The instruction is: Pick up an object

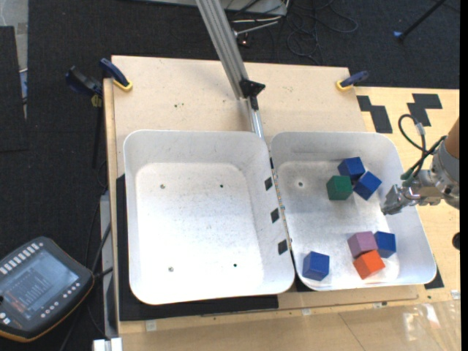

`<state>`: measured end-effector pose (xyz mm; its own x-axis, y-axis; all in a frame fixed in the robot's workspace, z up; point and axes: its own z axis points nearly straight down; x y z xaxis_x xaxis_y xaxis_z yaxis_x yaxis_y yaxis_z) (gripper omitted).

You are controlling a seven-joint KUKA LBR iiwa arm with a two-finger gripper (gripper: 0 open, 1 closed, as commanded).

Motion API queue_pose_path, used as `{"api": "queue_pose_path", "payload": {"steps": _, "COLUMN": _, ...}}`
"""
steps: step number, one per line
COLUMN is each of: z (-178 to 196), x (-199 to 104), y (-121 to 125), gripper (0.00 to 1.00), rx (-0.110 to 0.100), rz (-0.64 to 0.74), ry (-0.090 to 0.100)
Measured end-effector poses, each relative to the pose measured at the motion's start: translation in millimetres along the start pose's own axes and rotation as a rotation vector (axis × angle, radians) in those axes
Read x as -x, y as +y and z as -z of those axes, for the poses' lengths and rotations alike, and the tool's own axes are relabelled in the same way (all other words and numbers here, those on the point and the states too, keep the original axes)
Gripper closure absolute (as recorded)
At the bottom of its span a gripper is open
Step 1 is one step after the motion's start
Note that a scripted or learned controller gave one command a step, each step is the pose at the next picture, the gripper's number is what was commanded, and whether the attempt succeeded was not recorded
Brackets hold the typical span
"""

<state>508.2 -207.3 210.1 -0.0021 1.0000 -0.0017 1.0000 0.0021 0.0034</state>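
Observation:
The right bin (307, 158) holds several small cubes. Two blue cubes (352, 167) (367, 185) and a green cube (338, 189) cluster near its back. A purple cube (360, 243), an orange cube (369, 263) and a blue cube (385, 243) sit together at the front right. Another blue cube (316, 265) lies alone at the front. My gripper (395, 200) hangs at the bin's right rim, right of the back cluster and above the front group, with nothing visible between its fingers.
The left bin (139, 159) sits beside the right one. A metal pole (223, 39) slants down from the top to the bins' divider. Yellow and blue clamps (117, 75) (352, 80) hold the board's back corners. A teach pendant (33, 287) lies at the lower left.

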Motion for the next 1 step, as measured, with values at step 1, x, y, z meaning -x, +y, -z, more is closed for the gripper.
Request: {"api": "queue_pose_path", "payload": {"steps": 1, "z": 12.1, "x": -48.7, "y": 6.9, "gripper": 1.00, "rx": 0.000, "rz": 0.006, "ry": 0.002}}
